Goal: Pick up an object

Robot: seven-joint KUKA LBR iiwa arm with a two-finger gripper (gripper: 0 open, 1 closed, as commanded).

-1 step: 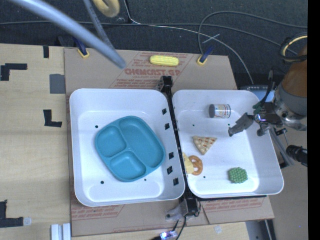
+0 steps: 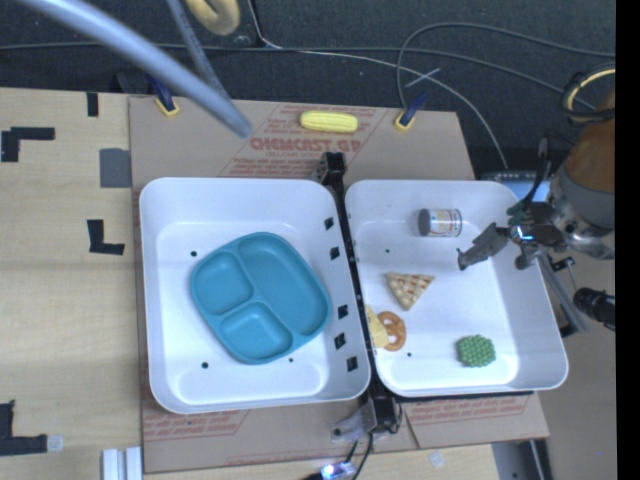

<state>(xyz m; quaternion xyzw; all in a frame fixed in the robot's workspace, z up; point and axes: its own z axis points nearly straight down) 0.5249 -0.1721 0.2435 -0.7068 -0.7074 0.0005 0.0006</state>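
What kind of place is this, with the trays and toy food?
Probably a robotics lab test bench. Two white bins sit on cardboard, with toy food such as a waffle wedge, cables across the floor, and a robot arm's hand over the right bin.

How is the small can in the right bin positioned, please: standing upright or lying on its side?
On its side. The can shows its long body stretched across the right bin floor, with its dark end facing left.

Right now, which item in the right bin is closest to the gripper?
The small grey can, lying on its side near the bin's far edge, just left of the gripper. The waffle wedge, pretzel and green ball sit farther off.
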